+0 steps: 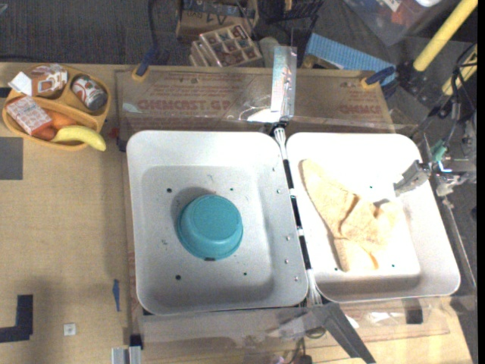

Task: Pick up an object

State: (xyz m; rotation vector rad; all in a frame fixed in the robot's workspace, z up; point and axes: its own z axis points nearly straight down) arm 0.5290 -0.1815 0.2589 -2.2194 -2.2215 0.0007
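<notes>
A crumpled tan cloth [345, 212] lies in the right white bin [436, 271], stretching from its upper left toward its middle. A teal bowl [211, 226] rests upside down in the middle of the left white bin [151, 165]. My gripper [395, 188] reaches in low from the right edge of the right bin. Its tip is at the cloth's right-hand corner, and I cannot make out whether it touches the cloth. The rest of the arm [447, 165] is mostly cut off at the right.
A yellow tray [15, 116] with a banana [82, 136] and food packets sits at the far left of the bench. Cardboard [197, 101] and clutter lie behind the bins. Cables and a stand hang at the right.
</notes>
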